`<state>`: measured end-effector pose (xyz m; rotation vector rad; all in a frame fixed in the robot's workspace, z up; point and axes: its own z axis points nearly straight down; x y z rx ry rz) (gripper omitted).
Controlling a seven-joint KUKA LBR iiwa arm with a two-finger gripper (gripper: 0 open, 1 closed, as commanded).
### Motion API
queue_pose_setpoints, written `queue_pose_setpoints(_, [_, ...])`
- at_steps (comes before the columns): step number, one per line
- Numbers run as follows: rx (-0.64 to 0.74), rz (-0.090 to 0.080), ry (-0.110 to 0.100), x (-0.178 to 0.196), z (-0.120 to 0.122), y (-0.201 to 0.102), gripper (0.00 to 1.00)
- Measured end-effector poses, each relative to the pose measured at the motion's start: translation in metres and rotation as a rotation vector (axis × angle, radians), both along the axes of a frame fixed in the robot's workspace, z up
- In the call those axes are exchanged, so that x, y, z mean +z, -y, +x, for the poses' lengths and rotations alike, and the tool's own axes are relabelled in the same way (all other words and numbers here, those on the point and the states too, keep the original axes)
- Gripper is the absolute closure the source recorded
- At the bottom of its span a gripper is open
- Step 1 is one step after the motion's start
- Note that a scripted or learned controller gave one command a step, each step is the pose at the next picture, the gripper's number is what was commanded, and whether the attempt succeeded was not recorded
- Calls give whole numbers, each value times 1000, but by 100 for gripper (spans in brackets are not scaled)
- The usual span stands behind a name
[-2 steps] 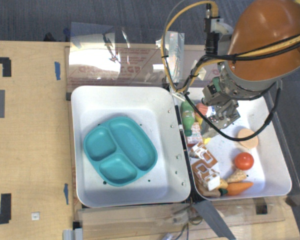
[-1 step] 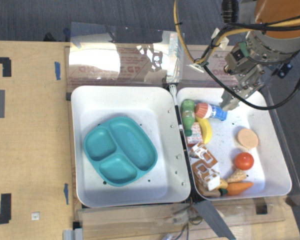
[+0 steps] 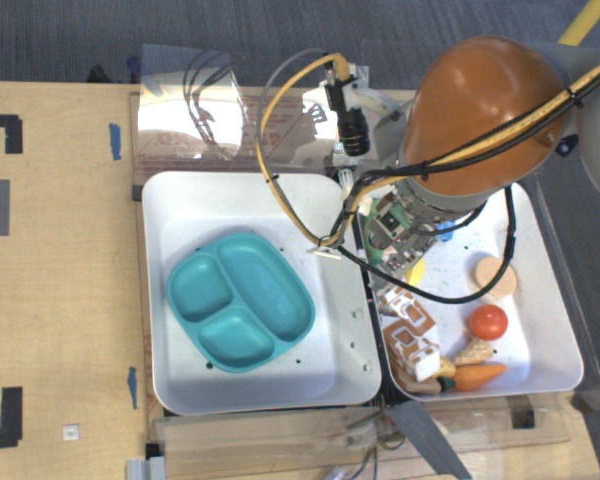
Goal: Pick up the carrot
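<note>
The carrot (image 3: 479,375) is a small orange piece lying near the front edge of the right bin (image 3: 550,338), beside a pale beige piece (image 3: 475,351) and just below a red tomato (image 3: 488,321). The arm's big orange band (image 3: 480,113) hangs over the back of that bin. Under it the wrist and gripper (image 3: 392,236) sit low at the bin's left side, up and left of the carrot and well apart from it. Cables and the wrist body cover the fingers.
A teal three-part plate (image 3: 242,298) lies in the left bin (image 3: 170,208). In the right bin there are also a brown-and-white patterned box (image 3: 410,333) and a peach-coloured round piece (image 3: 494,276). Yellow and black cables (image 3: 280,183) loop over the divider between the bins.
</note>
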<state>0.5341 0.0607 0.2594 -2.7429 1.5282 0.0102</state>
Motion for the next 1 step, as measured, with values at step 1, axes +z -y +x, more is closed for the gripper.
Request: queue_pose_setpoints(1, [100, 3, 1, -54, -57, -126, 100])
